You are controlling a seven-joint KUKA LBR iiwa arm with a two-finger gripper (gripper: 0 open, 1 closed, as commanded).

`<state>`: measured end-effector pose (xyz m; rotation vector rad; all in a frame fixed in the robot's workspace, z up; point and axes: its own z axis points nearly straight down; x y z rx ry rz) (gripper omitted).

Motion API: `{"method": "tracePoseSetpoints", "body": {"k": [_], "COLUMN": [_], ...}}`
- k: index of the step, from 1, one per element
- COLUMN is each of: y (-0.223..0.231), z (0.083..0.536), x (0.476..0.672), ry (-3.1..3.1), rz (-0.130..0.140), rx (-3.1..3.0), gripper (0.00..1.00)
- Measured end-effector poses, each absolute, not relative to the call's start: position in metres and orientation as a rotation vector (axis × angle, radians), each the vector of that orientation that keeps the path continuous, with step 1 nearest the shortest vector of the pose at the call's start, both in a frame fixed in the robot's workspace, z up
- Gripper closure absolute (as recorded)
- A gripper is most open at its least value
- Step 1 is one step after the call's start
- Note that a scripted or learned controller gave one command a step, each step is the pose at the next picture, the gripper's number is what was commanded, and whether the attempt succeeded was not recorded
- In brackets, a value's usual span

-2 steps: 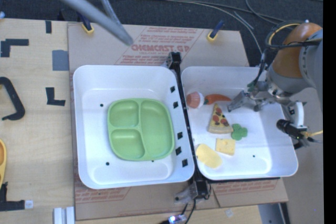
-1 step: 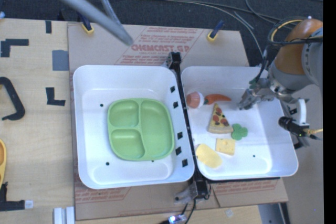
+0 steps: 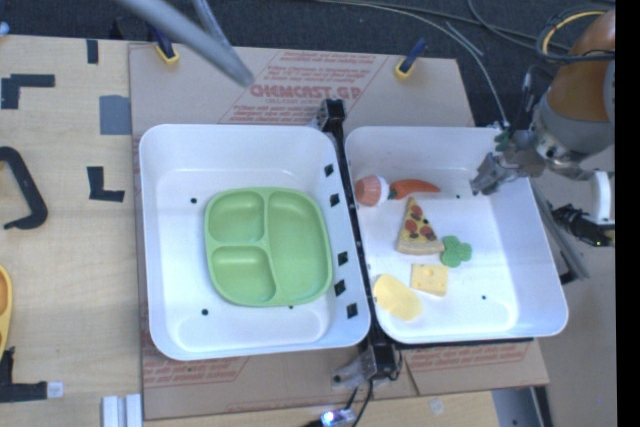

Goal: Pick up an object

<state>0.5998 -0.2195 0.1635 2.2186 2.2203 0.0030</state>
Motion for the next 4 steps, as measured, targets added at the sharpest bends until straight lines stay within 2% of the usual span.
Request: {"method": "tracePoseSetpoints", "body": {"k": [2,4], "y": [-0.21,-0.101], "z": [0.278,0.273], "x": [0.61,0.586], "ry": [2.221,2.227], "rz": [0.004,-0.001], "rx": [2.216,2.217], "gripper": [1.0,1.0]}}
